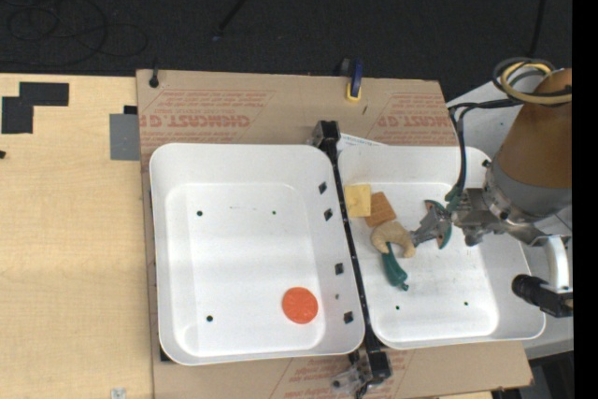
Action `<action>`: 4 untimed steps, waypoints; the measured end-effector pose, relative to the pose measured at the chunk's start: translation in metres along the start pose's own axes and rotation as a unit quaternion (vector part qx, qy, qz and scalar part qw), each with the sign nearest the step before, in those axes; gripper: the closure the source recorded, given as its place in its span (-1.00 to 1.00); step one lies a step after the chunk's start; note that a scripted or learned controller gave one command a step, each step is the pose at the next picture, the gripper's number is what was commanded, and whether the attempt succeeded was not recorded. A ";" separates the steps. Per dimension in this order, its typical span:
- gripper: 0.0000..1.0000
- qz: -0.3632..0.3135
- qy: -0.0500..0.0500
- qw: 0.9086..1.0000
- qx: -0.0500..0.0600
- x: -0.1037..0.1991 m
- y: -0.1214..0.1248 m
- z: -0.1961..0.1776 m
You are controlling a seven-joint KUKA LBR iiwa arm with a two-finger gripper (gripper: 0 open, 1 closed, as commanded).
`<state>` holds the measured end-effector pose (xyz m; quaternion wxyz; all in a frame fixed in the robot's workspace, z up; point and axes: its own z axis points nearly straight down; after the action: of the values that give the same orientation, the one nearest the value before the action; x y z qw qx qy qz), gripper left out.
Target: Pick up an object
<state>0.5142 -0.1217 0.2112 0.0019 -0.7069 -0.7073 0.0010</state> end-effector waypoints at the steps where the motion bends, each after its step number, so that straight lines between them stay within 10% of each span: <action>1: -1.00 0.000 0.000 1.000 -0.002 0.031 -0.003 0.124; 2: -1.00 -0.001 -0.002 1.000 -0.003 -0.011 0.040 0.006; 3: -1.00 0.000 0.000 1.000 0.001 0.025 -0.007 0.129; 4: -1.00 0.000 -0.002 1.000 -0.006 0.000 0.020 -0.032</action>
<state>0.5344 -0.1218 0.2430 -0.0041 -0.7071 -0.7071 -0.0021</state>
